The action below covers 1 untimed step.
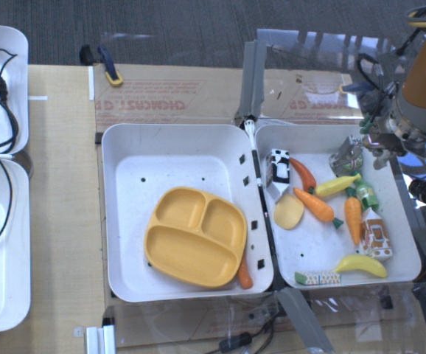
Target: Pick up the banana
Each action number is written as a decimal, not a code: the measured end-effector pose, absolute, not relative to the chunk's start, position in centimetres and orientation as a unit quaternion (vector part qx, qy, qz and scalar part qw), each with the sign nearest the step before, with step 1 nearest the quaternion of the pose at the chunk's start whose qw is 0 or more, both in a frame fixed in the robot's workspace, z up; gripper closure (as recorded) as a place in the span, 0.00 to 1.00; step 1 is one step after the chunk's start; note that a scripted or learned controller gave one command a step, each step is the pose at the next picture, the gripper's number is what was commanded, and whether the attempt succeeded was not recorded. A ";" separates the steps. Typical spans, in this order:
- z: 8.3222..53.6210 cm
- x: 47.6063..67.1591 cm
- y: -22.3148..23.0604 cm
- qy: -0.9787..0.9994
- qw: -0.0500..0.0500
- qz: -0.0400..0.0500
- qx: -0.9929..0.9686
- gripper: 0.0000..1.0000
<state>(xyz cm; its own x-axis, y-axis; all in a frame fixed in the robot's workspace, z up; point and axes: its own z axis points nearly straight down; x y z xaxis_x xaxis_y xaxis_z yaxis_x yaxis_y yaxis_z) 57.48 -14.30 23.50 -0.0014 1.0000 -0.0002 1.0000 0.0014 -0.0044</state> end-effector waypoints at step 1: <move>10.1 61.0 -19.1 -0.702 -0.002 0.000 -0.712 0.00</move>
<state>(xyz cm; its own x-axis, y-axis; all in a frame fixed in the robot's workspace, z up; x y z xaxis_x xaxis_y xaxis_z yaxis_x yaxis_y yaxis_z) 60.99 -19.11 10.14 0.0133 0.9999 -0.0024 0.9999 -0.0133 0.0021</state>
